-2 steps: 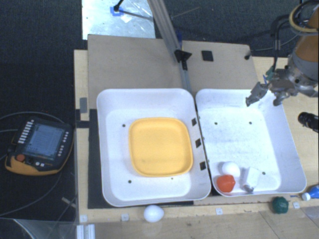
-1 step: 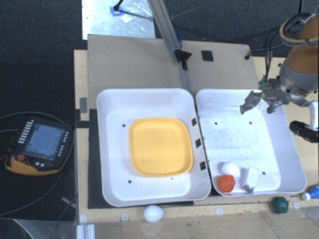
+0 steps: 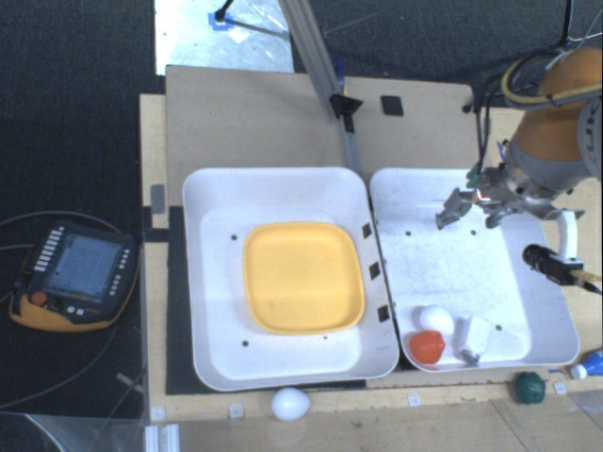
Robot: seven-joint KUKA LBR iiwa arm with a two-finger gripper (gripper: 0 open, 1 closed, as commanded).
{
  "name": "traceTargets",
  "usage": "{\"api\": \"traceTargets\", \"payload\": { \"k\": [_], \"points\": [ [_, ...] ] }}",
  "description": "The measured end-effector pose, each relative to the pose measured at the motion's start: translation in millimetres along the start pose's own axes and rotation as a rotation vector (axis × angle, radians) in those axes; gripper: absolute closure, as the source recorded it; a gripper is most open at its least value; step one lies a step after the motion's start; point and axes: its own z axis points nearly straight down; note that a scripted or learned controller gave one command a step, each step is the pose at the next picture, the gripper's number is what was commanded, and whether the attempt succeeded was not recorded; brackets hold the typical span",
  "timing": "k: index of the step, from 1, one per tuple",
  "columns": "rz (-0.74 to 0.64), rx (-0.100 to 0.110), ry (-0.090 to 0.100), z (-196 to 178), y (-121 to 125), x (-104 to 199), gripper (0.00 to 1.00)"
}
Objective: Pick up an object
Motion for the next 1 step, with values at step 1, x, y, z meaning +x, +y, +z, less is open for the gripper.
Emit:
{"api": "traceTargets", "payload": {
  "k": [1],
  "points": [
    [0.000, 0.001, 0.000, 42.4, 3.1, -1.7, 0.00]
  ]
}}
